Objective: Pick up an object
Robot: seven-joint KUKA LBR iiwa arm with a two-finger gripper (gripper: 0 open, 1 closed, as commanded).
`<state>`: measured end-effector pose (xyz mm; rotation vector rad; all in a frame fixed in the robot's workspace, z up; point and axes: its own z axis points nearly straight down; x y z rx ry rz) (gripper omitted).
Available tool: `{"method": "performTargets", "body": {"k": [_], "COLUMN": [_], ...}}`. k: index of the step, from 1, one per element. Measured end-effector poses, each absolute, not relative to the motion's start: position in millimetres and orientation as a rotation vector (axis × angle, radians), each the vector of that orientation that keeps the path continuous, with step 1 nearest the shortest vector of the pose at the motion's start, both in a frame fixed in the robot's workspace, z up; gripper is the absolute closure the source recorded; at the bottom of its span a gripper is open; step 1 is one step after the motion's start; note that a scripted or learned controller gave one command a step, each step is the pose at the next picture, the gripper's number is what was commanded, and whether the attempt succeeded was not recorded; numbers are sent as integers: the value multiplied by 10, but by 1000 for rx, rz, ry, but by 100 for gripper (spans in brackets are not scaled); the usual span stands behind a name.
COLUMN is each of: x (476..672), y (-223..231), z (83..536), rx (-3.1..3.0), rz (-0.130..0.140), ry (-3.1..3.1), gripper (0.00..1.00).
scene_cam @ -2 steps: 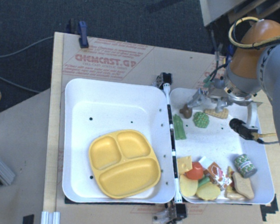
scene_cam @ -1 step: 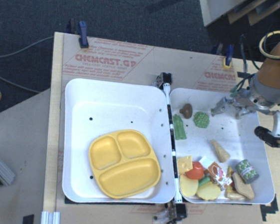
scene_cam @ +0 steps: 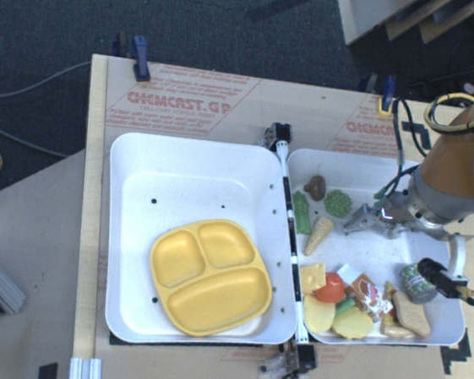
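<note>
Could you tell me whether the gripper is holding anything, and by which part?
Nothing is seen held. The gripper hangs over bare floor of the right bin, beside the broccoli, with nothing between its fingers.

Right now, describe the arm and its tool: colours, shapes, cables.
The arm is rounded, grey with a broad orange band above the wrist. Black cables loop beside it. The tool is small, metallic silver-grey, with thin fingers, sitting over the right bin.

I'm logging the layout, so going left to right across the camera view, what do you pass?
Left bin → yellow divided plate → green pickle-shaped toy → broccoli toy → tool → grey can
</note>
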<state>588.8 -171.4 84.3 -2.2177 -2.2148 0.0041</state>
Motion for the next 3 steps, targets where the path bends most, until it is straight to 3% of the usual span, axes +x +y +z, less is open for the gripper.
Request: {"method": "performTargets", "body": {"k": [1, 2, 3], "x": [6493, 6282, 6648], "y": [-661, -539, -1052], "z": [1926, 1848, 1170], "rx": [-2215, -2217, -2227], "rz": [-19, 3, -2], "ry": [-2242, -2221, -2221], "gripper": [0, 0, 0]}}
